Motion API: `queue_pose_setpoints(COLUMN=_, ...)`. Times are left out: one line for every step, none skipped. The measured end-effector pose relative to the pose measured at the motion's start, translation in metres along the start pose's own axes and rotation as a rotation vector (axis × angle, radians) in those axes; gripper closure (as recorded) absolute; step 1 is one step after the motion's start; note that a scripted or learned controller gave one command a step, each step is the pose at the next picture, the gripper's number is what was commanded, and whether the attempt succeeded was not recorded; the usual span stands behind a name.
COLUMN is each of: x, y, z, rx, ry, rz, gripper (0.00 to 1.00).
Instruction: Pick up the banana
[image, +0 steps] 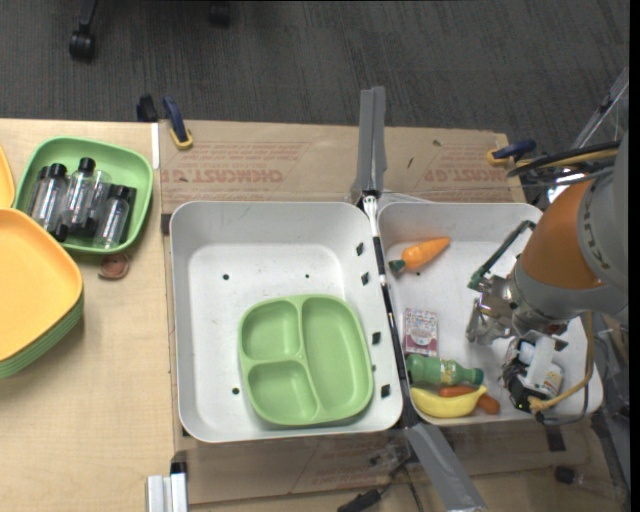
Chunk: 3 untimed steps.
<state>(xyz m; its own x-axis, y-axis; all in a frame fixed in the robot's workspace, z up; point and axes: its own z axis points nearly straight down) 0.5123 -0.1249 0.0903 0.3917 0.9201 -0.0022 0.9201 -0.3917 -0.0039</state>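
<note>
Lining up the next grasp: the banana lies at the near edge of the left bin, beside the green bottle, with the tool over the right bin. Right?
Not quite. The camera view shows the banana at the near edge of the right bin, not the left bin. It does lie beside the green bottle, and the tool is over the right bin.

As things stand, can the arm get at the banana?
Probably yes, though awkwardly: the banana lies against the right bin's near wall, with a green bottle touching its far side. Its top is uncovered.
</note>
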Motion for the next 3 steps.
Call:
queue_pose_setpoints(x=0.025, y=0.013, z=0.0, rx=0.001, ry=-0.001, rz=0.352, gripper=1.0)
queue_pose_setpoints(x=-0.039, y=0.017, z=-0.006, rx=-0.001, ry=0.002, rz=0.434, gripper=1.0)
queue_pose_setpoints(x=0.028, y=0.005, z=0.0, rx=0.002, ry=0.0, rz=0.465, gripper=1.0)
